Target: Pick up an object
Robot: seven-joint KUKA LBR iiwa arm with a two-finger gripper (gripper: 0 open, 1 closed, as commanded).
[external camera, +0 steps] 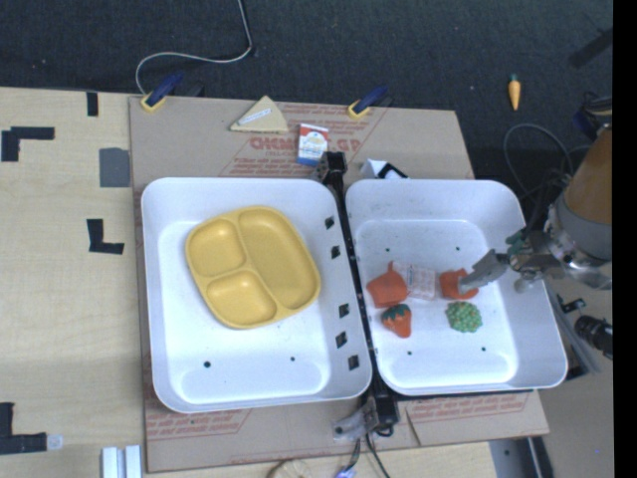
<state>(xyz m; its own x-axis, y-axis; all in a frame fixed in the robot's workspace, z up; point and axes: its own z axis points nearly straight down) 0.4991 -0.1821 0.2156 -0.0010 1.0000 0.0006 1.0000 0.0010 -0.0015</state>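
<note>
The gripper (pixel 482 270) is seen low in the right bin (pixel 498 202), its finger state undeterminable, with an orange toy (pixel 456 285) touching its tip and a green toy (pixel 464 317) just below.

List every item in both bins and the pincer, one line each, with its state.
yellow divided plate: flat in the left bin, nothing on it.
orange piece: lying in the right bin.
strawberry: lying loose, right bin.
green broccoli: lying loose, right bin.
clear wrapper: lying flat.
red piece: at the pincer tip.
pincer: low in the right bin; grip unclear.
</note>
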